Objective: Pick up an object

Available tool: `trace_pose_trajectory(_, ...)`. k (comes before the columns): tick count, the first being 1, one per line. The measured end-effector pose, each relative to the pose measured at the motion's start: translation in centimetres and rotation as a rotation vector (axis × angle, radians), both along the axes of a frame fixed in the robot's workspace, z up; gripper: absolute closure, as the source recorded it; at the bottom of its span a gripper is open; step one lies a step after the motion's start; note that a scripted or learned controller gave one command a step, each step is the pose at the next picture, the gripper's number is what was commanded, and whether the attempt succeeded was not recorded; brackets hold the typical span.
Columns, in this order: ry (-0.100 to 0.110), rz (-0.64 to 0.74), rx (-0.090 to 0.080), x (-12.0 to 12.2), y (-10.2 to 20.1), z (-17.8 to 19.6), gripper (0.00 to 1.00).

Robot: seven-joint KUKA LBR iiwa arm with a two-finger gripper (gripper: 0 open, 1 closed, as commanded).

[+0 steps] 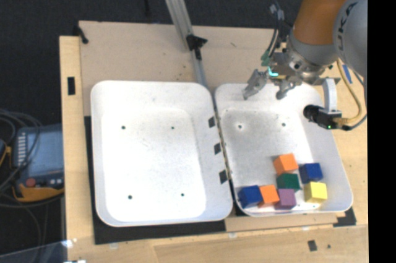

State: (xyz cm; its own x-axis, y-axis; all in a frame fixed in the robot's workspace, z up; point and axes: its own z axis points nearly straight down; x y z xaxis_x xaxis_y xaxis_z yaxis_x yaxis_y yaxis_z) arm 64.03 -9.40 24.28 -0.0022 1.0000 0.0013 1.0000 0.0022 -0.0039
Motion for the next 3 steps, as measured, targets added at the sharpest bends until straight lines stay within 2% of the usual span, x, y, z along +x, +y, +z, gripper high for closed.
trace_pose_trajectory(1,-0.005,0.001,0.0,0.1,0.0,0.3,0.0)
trace_pose_trajectory(3,0.0,-0.005,-0.004,0.7,-1.7,-9.3,0.0)
